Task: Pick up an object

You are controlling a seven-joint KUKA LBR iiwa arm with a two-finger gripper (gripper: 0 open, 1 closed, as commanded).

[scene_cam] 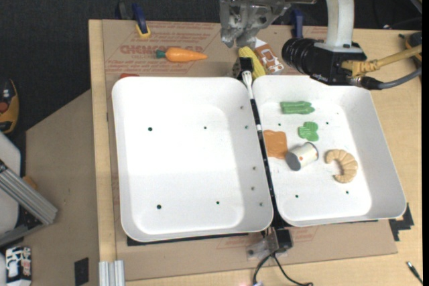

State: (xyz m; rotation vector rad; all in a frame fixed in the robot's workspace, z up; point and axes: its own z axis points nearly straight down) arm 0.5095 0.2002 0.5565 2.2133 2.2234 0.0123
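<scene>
Camera view: the metal two-finger gripper (236, 37) hangs above the bins' far edge, jaw state indeterminate, nothing visibly held; the nearest candidate, a ridged green plastic bar (295, 107), lies forward-right in the right white bin (382, 164), long axis crosswise.

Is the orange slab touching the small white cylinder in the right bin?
Touching: the camera view shows the white cylinder with its grey end against the orange slab's lower right corner, no gap visible.
</scene>
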